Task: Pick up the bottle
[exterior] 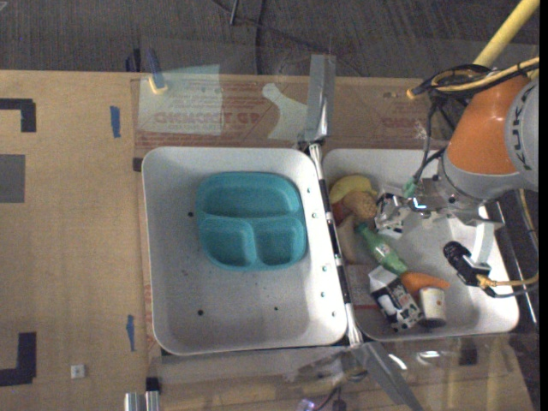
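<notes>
I note the green plastic bottle [382,248] lying ungrasped in the right white bin [501,311], jaws [394,215] just above it, their state indiscernible.

The bins [171,315] are seen as smooth matt white plastic; the tray [251,219], matt teal plastic; the bottle [379,248], glossy green.

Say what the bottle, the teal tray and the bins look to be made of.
Bottle: probably plastic, translucent green, with a glossy highlight along its side.
Teal tray: likely moulded plastic, matte, with soft rounded compartment edges and even colour.
Bins: seemingly hard white plastic, smooth with a slight sheen and rolled rims.
</notes>
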`<state>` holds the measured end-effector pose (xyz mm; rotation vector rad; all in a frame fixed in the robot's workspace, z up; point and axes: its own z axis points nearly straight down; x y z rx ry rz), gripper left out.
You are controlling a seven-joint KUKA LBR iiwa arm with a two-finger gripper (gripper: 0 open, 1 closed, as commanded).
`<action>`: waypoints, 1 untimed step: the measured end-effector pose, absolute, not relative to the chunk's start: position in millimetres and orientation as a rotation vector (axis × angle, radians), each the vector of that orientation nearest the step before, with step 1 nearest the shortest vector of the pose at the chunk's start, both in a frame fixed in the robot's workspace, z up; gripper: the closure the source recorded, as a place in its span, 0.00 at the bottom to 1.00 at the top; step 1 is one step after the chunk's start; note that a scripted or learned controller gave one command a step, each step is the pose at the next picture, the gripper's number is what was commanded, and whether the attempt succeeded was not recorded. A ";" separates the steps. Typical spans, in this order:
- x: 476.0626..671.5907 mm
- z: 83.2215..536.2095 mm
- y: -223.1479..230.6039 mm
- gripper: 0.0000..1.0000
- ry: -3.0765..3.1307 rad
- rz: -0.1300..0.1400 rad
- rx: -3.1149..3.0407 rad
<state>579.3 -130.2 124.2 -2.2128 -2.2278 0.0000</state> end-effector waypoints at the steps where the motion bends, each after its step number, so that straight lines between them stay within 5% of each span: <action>1: 553.5 90.3 -107.9 0.00 -1.968 -0.013 -2.462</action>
